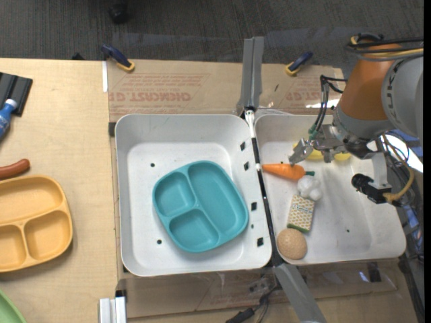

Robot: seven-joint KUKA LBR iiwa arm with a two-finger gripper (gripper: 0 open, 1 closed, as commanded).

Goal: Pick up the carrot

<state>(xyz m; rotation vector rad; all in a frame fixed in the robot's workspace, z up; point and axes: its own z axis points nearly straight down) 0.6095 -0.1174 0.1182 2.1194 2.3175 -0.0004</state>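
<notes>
While carrot (283,171) hugs divider, gripper (301,153) perhaps hovers

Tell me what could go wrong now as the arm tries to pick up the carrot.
The orange carrot lies near the bin's left wall, so a finger may hit it. A white garlic bulb sits close beside the carrot and could be pushed or grabbed. The gripper hangs above the thick end, risking a slip.

Behind my bins, the cardboard sheet (158,89) bears red print, upside down. It seems to read "CHEMCRZT." I make out nothing else.
</notes>
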